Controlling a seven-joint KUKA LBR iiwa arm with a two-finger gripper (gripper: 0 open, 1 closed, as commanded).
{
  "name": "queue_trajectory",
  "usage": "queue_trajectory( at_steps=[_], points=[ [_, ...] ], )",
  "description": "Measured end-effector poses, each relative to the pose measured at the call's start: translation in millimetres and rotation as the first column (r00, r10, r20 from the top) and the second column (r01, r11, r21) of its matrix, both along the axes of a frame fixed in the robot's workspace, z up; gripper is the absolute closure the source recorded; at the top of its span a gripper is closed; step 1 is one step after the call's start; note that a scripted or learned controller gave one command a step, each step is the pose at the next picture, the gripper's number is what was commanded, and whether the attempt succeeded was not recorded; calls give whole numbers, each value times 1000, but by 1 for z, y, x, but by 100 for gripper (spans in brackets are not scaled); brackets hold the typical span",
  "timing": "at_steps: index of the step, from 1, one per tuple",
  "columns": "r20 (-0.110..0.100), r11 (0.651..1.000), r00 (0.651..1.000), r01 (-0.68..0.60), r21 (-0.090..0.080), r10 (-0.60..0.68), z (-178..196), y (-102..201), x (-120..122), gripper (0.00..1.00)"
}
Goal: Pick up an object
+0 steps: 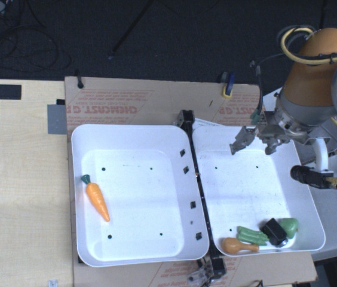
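My gripper (256,146) hangs over the far edge of the right bin (246,187), its two fingers spread apart, open, with nothing between them. Along that bin's near wall lie an orange gourd-shaped toy (238,246), a green pod-like toy (252,235), a small black block (273,232) and a pale green piece (290,225), all bunched together and well below the gripper. An orange carrot with a green top (97,200) rests by the left wall of the left bin (138,160).
A black divider strip (193,184) runs between the two bins. Both bins stand on a cardboard sheet (132,103) over a pale wooden bench (19,190). A blue-and-yellow clamp (228,85) holds the cardboard's far edge.
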State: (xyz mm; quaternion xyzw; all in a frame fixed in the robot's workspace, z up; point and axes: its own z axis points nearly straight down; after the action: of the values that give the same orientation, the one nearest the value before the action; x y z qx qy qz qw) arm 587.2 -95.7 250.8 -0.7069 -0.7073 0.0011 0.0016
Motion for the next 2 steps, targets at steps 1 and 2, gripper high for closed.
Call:
queue_trajectory(
  at_steps=[1, 2],
  points=[
    [21, 1000, 1000, -3, -3, 3, 240, 30, 58, 0],
    [7, 1000, 1000, 2, -3, -2, 290, -5, 57, 0]
  ],
)
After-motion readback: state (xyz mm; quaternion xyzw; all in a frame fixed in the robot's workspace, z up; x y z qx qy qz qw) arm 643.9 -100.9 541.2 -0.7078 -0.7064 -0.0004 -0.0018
